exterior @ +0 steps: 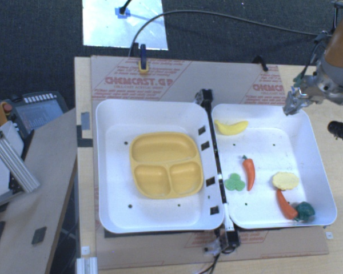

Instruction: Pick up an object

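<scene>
2 shallow white bins are seen side by side on the table (83,170), over a sheet of printed cardboard (177,76). The left bin (111,153) is occupied by a yellow tray (164,164) with 3 compartments, set near its middle.

The pickable things are all found in the right bin (314,153). A yellow banana (231,128) is laid near the far left corner, close to the divider between the bins. A small orange carrot (249,172) is placed near the middle, with a green clover-shaped piece (235,182) just beside it on the divider side. A pale yellow round piece (286,181) is seen toward the near right, and a second, larger carrot (285,204) is laid just below it, its end touching a dark green broccoli-like piece (304,211) in the near right corner.

The pincer (291,104) is held above the far right corner of the right bin, at its rim, well apart from every item. Nothing is seen between its tips; whether it is released or clenched cannot be told at this size.

Around the bins, a blue and yellow clamp (143,59) is fixed at the far edge of the cardboard, a black cable (217,16) is run across the dark floor, and a pendant with a screen (37,113) is set at the left.
</scene>
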Motion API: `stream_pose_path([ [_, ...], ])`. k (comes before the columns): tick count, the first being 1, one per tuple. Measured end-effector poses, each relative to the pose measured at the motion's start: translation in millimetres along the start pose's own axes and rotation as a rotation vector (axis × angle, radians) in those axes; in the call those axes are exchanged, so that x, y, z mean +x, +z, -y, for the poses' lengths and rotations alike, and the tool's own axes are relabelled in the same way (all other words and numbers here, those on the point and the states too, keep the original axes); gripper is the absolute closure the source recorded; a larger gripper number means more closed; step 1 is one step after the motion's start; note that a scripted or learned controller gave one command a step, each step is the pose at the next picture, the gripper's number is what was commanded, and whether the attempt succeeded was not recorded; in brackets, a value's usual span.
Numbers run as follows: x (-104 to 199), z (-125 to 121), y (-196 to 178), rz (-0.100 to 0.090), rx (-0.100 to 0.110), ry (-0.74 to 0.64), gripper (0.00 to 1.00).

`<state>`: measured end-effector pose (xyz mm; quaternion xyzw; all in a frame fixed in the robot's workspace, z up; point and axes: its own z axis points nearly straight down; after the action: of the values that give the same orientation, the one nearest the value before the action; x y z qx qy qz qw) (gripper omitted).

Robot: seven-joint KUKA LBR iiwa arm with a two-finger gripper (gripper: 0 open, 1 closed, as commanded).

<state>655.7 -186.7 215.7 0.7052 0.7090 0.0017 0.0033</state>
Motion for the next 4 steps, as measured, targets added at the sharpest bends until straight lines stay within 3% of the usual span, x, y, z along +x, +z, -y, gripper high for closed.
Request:
stream_pose_path([
  [1, 0, -2, -42, 0.0, 0.0, 0.0, 1.0],
  [4, 153, 28, -6, -0.005, 0.008, -0.004, 1.0],
])
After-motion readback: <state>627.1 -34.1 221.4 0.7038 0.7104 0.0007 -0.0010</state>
